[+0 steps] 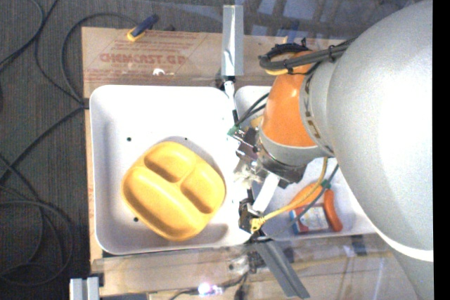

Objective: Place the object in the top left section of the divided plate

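Note:
A yellow divided plate (174, 188) lies in the left white bin (112, 116), toward its front right. Its sections hold nothing. The arm reaches in from the right, and its wrist with the orange band (285, 116) hangs over the wall between the two bins. The gripper (246, 168) sits below the wrist, at the left edge of the right bin, just right of the plate. An orange object with a white and blue label (320, 211) lies in the right bin, beside the gripper, partly hidden by the arm.
The right bin (246, 98) is mostly covered by the arm's large grey body. A brown cardboard sheet (140, 60) lies behind the bins with a small yellow and blue item (141, 27) on it. Cables run over the floor at left.

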{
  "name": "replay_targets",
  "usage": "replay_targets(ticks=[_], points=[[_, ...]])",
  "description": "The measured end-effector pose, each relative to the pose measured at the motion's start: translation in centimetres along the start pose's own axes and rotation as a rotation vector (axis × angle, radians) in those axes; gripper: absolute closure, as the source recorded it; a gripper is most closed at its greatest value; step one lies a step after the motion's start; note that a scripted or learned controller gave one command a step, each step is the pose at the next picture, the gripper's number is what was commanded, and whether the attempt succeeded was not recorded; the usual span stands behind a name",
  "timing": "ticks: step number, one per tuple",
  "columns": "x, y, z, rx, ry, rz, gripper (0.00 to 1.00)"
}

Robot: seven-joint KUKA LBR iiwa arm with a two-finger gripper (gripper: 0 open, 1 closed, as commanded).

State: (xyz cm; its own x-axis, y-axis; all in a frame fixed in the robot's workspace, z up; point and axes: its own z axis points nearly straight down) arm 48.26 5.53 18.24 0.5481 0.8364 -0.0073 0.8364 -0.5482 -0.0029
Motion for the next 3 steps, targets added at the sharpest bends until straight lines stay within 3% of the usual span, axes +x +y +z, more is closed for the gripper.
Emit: replay_targets(ticks=[1, 2, 3], points=[[2.5, -1.7, -2.6, -0.001, 0.0, 0.658, 1.0], [7.9, -1.2, -3.2, -0.003, 0.0, 0.518, 1.0], [1.5, -1.0, 0.0, -0.001, 0.0, 0.709, 1.0]])
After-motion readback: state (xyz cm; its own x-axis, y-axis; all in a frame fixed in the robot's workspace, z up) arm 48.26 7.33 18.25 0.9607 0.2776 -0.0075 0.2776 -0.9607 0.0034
